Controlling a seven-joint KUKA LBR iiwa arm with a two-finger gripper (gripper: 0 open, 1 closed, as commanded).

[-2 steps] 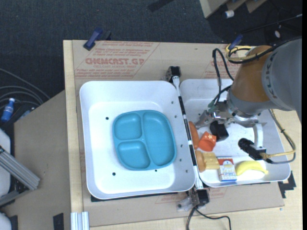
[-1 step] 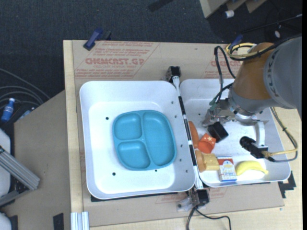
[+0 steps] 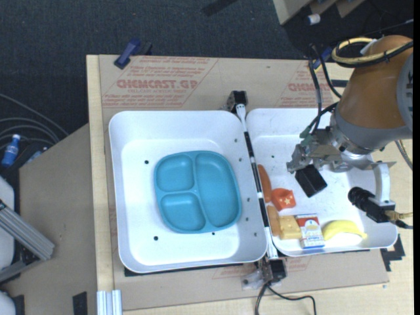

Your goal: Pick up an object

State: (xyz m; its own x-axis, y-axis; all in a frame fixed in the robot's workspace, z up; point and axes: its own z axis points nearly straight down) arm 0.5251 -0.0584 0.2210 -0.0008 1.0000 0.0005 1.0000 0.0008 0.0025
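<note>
1. The arm (image 3: 377, 87) reaches in from the right, its gripper (image 3: 310, 176) hanging over the middle of the right bin (image 3: 289, 120).
2. I cannot tell how the jaws stand.
3. Objects lie along that bin's near-left side: an orange stick (image 3: 264, 182), a red piece (image 3: 283, 199), a small carton (image 3: 311, 231) and a yellow banana (image 3: 342, 230).
4. The left bin (image 3: 131, 143) holds a blue divided plate (image 3: 197, 191).

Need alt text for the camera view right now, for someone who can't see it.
The gripper hangs over the right bin, above toy food along its near edge: a hot dog, red piece, small box and banana. The left bin holds a blue divided plate.
</note>
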